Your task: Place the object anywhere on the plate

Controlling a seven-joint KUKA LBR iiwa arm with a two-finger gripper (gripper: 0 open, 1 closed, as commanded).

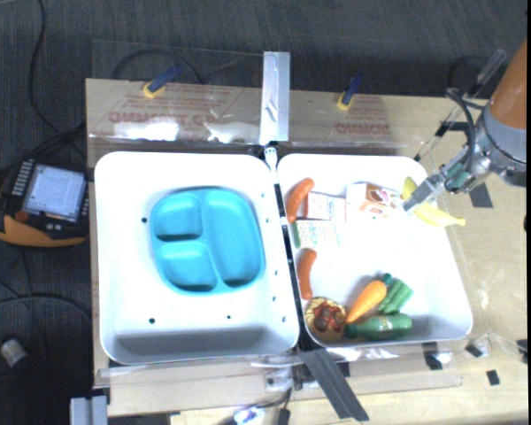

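On the counter (115, 104), the left bin (124, 326) holds a blue plate (203, 237) with three compartments, lying near the bin's middle; just right of the divide, the right bin (442, 273) carries a scatter of toy food; an orange sausage (298, 196) lies tilted at its upper left, beside a small white carton (323, 206), with a green-printed card (316, 234) just below it and a second sausage (307, 271) lower down along the left wall; at the bottom sit a round brown-and-yellow piece (326, 314), a carrot (365, 300) leaning across green vegetables (385, 324); further right along the top, a white packet with red print (378, 198) lies near the far wall; a yellow banana (435, 212) rests at the bin's upper right rim, touching or just under the tips of the pincer (425, 195), which reaches in from the right on the grey arm (504, 122); whether the pincer pinches the banana cannot be told; the banana is well apart from the plate.
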